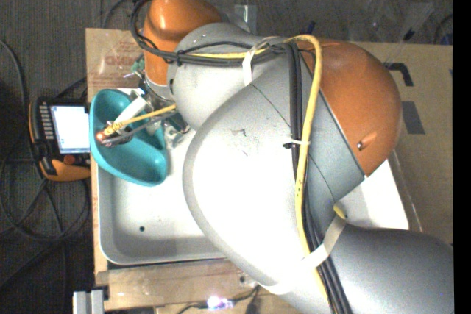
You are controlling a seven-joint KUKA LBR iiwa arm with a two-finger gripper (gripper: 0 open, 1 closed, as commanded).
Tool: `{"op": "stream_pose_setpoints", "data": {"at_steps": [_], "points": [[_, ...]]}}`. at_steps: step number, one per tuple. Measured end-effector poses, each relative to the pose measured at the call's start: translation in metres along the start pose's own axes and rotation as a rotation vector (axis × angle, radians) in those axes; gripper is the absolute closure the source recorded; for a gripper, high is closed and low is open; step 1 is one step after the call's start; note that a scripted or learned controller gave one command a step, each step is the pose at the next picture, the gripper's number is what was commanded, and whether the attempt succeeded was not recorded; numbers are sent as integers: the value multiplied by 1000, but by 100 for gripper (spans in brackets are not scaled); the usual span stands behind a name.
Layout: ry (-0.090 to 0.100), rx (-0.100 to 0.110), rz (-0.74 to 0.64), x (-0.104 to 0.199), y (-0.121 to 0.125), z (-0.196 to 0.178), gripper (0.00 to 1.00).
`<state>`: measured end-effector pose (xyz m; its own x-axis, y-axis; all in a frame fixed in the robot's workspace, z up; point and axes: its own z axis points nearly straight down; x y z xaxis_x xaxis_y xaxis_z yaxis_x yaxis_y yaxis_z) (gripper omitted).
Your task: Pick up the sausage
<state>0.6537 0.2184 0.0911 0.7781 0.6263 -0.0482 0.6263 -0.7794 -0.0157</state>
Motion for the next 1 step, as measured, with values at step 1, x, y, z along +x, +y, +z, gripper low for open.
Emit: {"op": "stream_pose_setpoints", "data": {"at_steps": [1], "points": [[-7,4,1,-1,-1,-2,0]]}}
